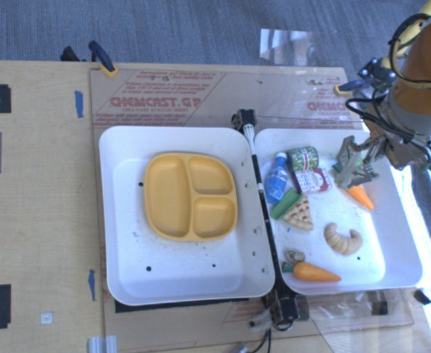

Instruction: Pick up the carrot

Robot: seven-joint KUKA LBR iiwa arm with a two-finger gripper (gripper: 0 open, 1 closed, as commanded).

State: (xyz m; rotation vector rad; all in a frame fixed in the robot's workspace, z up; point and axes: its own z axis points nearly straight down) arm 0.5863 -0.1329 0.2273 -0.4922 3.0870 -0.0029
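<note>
While above right bin (399, 267) (near croissant (343, 239)), carrot (360, 196) beneath fingers (355, 169).

We see bright, even light; strong glare whitens the right shallow white plastic bin (410, 219)'s outer rim; shadows stay faint.

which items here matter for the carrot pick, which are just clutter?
Job:
carrot, near edge of right bin
second carrot by the gripper

Clutter:
croissant
pizza slice
blue bottle
green can
yellow divided plate, left bin
</note>
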